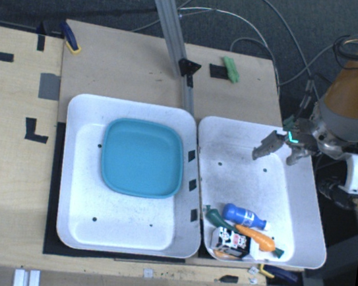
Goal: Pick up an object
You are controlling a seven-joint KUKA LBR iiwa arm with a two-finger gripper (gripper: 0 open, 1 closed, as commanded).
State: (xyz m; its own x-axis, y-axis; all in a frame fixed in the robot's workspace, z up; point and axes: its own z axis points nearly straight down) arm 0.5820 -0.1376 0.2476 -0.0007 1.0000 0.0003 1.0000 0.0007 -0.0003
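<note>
My gripper (pixel 280 151) hangs over the far right part of the right bin (pixel 240 181), its two fingers spread apart with nothing between them. At that bin's near edge lies a small heap: a blue bottle (pixel 244 217), an orange carrot-shaped toy (pixel 255 236) with a green tip, a dark green piece (pixel 213 216), and a black-and-white patterned item (pixel 231 240). The gripper is well above and behind this heap, apart from it.
The left bin (pixel 74 217) holds a square teal plate (pixel 142 157). A grey metal pole (pixel 174 38) slants in at the back between the bins. A green block (pixel 230 69) lies on the bench behind. Cables loop at the back right.
</note>
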